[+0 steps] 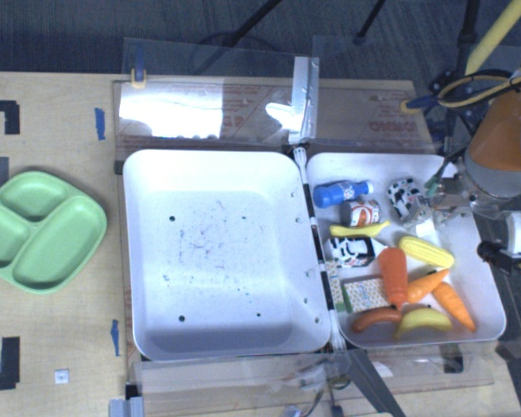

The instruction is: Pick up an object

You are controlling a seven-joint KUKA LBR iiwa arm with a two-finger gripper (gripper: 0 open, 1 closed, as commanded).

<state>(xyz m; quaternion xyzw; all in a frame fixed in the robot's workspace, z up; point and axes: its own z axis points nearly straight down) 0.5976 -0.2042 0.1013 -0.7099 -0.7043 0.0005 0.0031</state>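
Note:
The right bin [484, 272] holds a heap of toy items. A blue bottle [339, 192] lies at its back, with a small can [363, 213] just in front of it. A black-and-white spotted toy [405, 197] sits further right. A yellow banana [358, 230], a corn cob [426, 251], an orange carrot [394, 276], a second carrot [455, 307], a red sausage [375, 319], a yellow piece [425, 320] and a black-and-white carton [352, 250] crowd the middle and front. My gripper [440, 201] hangs over the bin's back right, right beside the spotted toy.
The left bin [217, 250] adjoins the right one along a shared rim. A green divided plate [40, 230] lies on the bench at far left. A clear plastic panel [213, 102] stands behind the bins. Cables and stands run at upper right.

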